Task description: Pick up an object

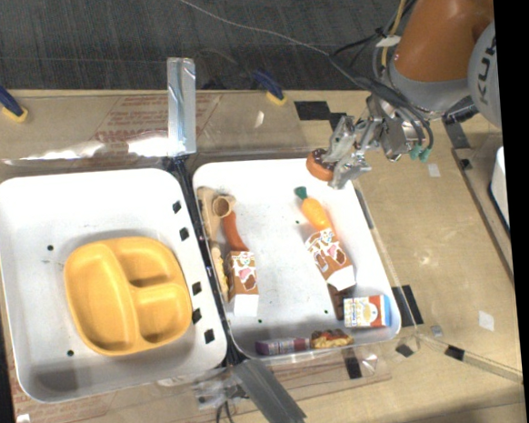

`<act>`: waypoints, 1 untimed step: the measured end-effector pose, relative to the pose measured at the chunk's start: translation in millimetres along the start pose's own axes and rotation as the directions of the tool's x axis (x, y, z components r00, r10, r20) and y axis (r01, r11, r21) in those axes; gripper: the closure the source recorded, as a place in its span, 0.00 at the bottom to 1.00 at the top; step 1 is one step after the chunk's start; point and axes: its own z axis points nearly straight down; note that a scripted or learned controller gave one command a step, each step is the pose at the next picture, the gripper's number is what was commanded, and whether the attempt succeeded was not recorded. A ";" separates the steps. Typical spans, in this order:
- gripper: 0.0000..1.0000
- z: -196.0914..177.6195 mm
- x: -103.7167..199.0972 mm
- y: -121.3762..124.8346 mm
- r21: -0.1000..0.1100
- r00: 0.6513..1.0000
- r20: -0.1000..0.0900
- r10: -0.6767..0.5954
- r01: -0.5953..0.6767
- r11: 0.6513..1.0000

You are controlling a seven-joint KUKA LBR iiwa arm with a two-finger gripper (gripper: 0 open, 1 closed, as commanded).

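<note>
A small round orange object (318,165) sits at the upper right rim of the right bin (283,328), caught between the fingers of the pincer (334,162) — gripped. Below it in that bin lie an orange bottle (316,213), a brown bottle (330,257), a small carton (364,311) and another brown bottle (239,254) along the left wall. The left bin (28,215) — centre left of the frame — holds a yellow divided tray (125,293).

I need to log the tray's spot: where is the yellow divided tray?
In the camera view, the yellow divided tray lies in the left white bin, across the divider from the brown bottle.
</note>
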 end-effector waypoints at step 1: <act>1.00 71.0 7.7 24.6 -0.002 0.985 -0.001 -0.175 0.175 0.985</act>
